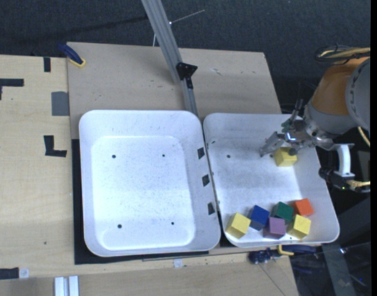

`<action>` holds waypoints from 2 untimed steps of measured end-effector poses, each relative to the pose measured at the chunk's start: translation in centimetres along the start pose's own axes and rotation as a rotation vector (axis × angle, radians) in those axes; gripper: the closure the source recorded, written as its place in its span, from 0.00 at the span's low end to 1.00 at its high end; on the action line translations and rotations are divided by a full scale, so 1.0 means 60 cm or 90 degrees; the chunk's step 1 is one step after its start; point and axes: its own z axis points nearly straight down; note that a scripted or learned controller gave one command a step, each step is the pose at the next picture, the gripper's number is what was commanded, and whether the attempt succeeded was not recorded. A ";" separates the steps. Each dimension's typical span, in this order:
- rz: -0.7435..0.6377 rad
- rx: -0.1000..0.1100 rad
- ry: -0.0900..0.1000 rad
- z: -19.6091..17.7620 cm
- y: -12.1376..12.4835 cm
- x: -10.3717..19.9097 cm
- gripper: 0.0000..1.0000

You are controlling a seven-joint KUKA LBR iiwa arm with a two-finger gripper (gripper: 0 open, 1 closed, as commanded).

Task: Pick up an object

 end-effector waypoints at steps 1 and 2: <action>0.000 -0.010 -0.003 0.015 0.008 -0.004 0.00; 0.000 -0.009 -0.003 0.002 0.008 -0.004 1.00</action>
